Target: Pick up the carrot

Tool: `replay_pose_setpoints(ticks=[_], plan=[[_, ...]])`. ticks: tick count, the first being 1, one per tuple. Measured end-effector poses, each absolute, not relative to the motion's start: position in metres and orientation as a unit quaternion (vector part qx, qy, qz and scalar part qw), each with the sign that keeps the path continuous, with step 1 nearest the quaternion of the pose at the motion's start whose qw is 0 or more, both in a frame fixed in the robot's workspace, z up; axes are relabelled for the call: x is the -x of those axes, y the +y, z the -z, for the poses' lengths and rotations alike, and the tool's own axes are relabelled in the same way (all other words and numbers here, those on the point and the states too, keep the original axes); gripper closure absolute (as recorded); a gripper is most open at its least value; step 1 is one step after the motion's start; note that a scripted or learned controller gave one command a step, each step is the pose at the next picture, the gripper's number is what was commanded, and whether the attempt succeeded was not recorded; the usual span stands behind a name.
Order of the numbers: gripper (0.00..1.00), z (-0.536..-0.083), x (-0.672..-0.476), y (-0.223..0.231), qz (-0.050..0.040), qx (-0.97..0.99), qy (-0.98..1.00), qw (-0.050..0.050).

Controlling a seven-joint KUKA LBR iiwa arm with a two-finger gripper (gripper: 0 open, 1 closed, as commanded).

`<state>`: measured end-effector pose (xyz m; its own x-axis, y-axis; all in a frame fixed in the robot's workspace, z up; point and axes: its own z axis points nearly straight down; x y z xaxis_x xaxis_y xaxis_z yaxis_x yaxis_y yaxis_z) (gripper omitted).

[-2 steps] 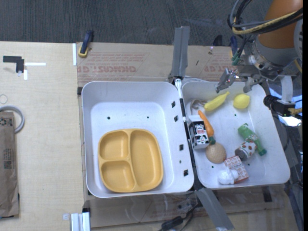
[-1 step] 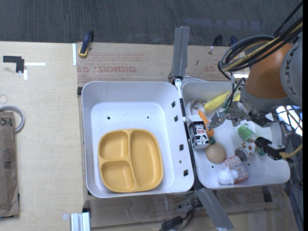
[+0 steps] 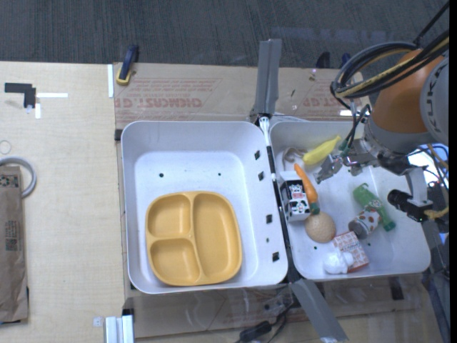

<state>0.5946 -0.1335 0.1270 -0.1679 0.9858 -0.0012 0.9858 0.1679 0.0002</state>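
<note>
Two shallow white bins sit side by side on the bench; the right-hand bin (image 3: 421, 263) holds the clutter. Its slim orange carrot with a green tip (image 3: 306, 182) lies just left of and slightly below the claw (image 3: 330, 168), long axis running from upper left to lower right, close to the bin's left wall. Whether the claw is spread or pressed together I cannot tell; nothing visibly sits between its tips. A yellow banana-shaped toy (image 3: 320, 149) lies just above the claw.

The yellow three-compartment plastic plate (image 3: 193, 237) lies in the left white bin (image 3: 143, 148). In the right white bin (image 3: 400, 266), the orange carrot (image 3: 307, 182) lies at twelve o'clock of the tan round ball (image 3: 320, 227), with what may be a yellow banana (image 3: 320, 150) at one o'clock of it.
</note>
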Motion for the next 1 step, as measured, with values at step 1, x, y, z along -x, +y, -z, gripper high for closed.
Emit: replay_pose_setpoints(ticks=[1], plan=[[0.00, -0.1360, -0.6027, -0.1031, 0.0000, -0.532, 0.847, 0.001]])
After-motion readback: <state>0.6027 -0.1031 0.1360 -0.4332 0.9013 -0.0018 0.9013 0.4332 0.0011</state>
